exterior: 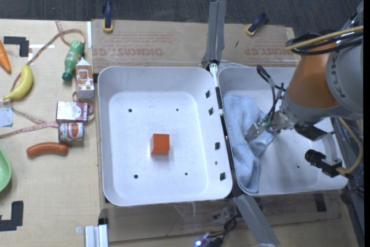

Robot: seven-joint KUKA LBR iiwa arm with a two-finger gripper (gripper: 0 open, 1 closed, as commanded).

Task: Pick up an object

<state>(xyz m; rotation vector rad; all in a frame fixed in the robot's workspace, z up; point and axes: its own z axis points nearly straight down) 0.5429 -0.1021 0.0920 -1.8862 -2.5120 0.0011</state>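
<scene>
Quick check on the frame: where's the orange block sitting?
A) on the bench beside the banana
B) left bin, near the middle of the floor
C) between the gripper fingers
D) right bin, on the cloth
B: the orange block lies alone near the middle of the left bin, while the gripper is over in the right bin at the pale cloth.

Soft, rumpled pale-blue cloth (241, 136) in smooth white plastic bin (300, 181); matt orange block (160, 144).
</scene>
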